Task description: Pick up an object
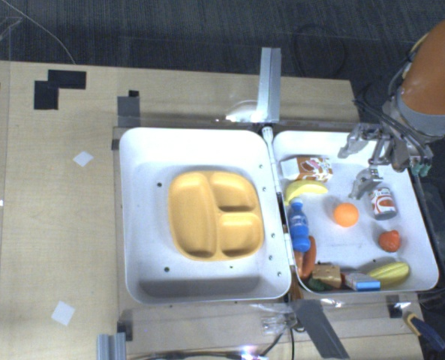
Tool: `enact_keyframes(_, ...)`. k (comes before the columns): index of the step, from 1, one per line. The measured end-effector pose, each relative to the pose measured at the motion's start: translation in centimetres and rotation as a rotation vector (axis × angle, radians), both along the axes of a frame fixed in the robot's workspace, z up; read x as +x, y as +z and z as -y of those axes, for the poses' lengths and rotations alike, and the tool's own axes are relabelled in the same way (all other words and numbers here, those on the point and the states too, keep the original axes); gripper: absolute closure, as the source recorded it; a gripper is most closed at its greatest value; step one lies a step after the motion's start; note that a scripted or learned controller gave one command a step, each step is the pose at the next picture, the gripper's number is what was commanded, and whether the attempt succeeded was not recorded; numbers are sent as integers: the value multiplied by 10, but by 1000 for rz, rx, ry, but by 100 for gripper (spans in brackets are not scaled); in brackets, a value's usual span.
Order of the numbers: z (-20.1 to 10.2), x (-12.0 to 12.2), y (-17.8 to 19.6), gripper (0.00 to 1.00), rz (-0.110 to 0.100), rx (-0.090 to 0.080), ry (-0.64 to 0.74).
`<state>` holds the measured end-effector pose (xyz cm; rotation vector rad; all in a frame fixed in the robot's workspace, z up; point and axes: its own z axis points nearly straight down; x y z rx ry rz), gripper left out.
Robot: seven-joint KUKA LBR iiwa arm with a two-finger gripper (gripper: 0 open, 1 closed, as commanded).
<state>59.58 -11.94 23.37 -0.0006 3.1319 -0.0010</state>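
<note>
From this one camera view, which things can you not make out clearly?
- Gripper: small and glary; finger state unclear.
- Arm: cut off by the right edge.
- Items in the right bin's near corner, beside the carrot: crowded, too small to name.
- Can: label unreadable.

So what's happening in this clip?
A robot arm reaches in from the right, its gripper above the right bin, which holds small items: an orange ball, a blue bottle, a small can. Nothing sits between the jaws. The left bin holds a yellow divided tray.
</note>
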Motion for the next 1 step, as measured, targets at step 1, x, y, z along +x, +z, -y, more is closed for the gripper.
enact_keyframes(1,-15,-74,-104,0,-11,3,-111)
